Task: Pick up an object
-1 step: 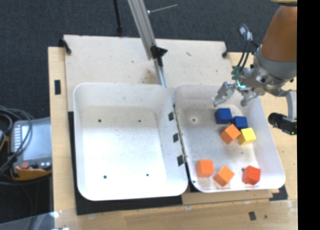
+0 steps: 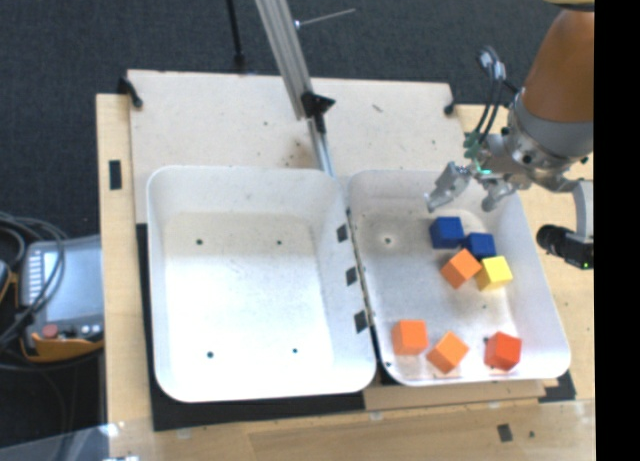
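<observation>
Over the far edge of the right bin (image 2: 530,249), my gripper (image 2: 470,187) hangs with its fingers spread apart and nothing between them, so by my reading the pick has not yet begun. Just below it sit a large blue cube (image 2: 447,231) and a smaller blue cube (image 2: 481,244), touching an orange cube (image 2: 461,268) and a yellow cube (image 2: 495,271). Along the bin's near edge lie two more orange cubes (image 2: 409,336) and a red cube (image 2: 503,350); the left bin (image 2: 160,249) holds no cubes.

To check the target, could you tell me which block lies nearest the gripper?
The larger blue block, just below the gripper; every other block sits farther down the right bin.
</observation>
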You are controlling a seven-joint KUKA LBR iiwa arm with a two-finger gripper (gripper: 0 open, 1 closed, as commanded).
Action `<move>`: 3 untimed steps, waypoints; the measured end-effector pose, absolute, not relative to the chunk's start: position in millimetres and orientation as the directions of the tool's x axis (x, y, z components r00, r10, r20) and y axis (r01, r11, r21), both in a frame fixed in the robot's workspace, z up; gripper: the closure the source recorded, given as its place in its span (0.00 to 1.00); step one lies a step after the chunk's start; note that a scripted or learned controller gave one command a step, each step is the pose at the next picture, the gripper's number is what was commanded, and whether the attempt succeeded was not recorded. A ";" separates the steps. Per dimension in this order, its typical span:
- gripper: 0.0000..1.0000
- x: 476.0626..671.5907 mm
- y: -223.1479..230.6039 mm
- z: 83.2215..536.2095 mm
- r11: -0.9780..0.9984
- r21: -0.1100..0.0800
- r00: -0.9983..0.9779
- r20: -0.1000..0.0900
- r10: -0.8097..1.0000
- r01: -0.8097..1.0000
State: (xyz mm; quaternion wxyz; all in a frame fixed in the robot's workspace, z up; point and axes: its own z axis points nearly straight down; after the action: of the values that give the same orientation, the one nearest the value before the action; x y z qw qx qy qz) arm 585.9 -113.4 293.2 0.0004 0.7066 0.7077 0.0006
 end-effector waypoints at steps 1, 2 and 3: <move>0.00 585.3 -112.2 230.1 -0.002 -0.006 0.002 -0.001 1.000 1.000; 0.00 587.0 -109.3 167.9 -0.003 -0.006 0.003 -0.001 1.000 1.000; 0.00 583.5 -119.7 120.3 -0.002 -0.004 0.002 -0.002 1.000 1.000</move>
State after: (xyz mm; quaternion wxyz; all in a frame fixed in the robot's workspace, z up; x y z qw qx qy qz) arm 583.5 -119.7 120.3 -0.0009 0.7077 0.7065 -0.0020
